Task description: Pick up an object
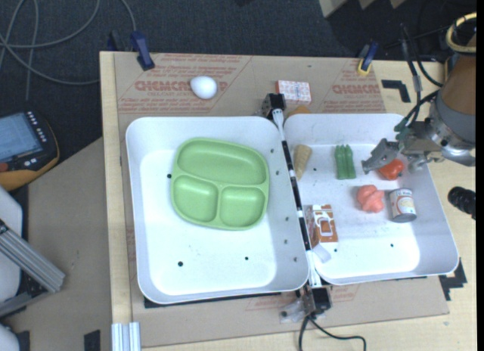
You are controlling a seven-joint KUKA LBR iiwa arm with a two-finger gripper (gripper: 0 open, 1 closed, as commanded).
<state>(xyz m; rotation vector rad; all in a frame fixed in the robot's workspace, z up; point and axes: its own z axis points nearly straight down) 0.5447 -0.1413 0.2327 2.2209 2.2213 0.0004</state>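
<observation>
Nearest the camera, the right bin's [423, 266] front rim runs bare. Gripper [390, 162] hangs low at this bin's back right corner, directly over a small red-orange object [392, 169]; fingers appear spread either side of it, not yet clamped. Risk: closing off-centre would squirt the rounded piece toward the pink lump [370, 198] or small can [403, 206] just in front. Green beans [345, 162] lie mid-bin, clear. Left bin [151, 266] carries a green divided plate [221, 184].
</observation>
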